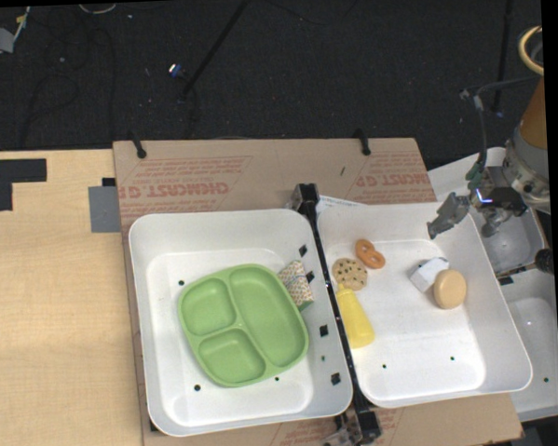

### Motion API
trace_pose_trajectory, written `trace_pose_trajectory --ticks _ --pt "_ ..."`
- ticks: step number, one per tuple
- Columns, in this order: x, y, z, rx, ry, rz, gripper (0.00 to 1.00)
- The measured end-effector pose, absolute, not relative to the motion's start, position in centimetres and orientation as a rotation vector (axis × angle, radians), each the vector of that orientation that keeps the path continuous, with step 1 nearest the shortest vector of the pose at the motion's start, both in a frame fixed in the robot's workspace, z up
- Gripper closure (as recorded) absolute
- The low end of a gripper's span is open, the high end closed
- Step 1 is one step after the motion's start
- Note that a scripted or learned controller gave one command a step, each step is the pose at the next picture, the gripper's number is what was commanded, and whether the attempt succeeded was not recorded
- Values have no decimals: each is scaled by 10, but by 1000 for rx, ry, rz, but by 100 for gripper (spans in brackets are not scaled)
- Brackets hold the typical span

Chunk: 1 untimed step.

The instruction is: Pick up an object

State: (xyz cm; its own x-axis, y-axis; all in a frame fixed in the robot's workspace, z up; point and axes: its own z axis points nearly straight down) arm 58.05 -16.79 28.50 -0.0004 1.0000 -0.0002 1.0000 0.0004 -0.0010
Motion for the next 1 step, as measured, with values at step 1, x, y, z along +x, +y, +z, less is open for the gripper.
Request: trace_pose_trajectory --ticks 1 --pt "579 -171 241 -2218 -2217 6 0"
